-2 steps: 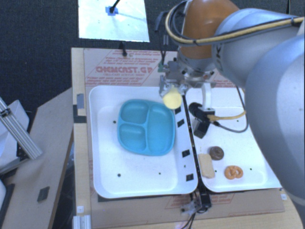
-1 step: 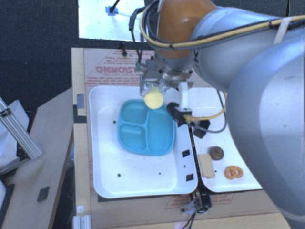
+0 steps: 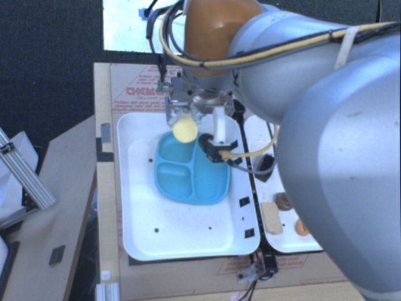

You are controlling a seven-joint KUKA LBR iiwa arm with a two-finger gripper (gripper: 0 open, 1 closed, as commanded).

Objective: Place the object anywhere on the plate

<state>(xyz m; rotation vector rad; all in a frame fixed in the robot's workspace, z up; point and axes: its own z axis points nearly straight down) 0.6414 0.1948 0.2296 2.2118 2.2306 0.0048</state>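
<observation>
Yellow ball (image 3: 185, 130) sits just under the end effector (image 3: 195, 113), over the 12 o'clock rim of the blue plate (image 3: 191, 175) in the left bin (image 3: 138, 187); whether it is clamped or loose I cannot tell. Being round (and right at the rim), it could roll off onto the bin floor if let go here, so a release nearer the plate's middle looks safer.

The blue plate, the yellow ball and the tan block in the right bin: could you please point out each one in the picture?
blue plate (image 3: 188, 184): camera view, on the floor of its large front compartment.
yellow ball (image 3: 185, 130): camera view, on the middle of its round face.
tan block (image 3: 271, 218): camera view, on its flat top.
</observation>
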